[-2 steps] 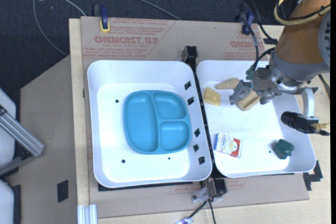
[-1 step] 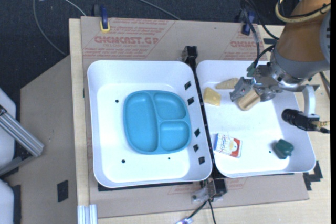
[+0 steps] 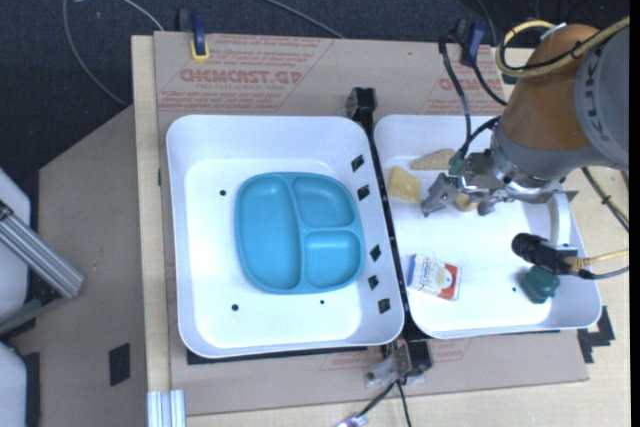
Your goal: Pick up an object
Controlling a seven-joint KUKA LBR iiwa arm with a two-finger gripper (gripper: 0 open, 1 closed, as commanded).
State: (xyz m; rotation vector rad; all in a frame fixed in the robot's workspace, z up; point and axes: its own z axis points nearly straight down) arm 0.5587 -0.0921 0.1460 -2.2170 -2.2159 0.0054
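The fingers (image 3: 437,199) stood spread apart, grasping nothing, above the right bin (image 3: 480,310) near its far left part; the gripper (image 3: 455,197) hung from the grey arm (image 3: 560,105) reaching in from the right. Nearest, toward the bin's near edge, a small white, red and blue packet (image 3: 434,276) lay flat, and a dark green object (image 3: 540,283) sat near the near right corner. Farther in, a pale yellow piece (image 3: 403,183) lay just beside the fingers by the bin's left edge, and another pale piece (image 3: 434,159) lay near the far edge. In the left bin (image 3: 200,215), a blue divided plate (image 3: 299,231) rested in the middle.
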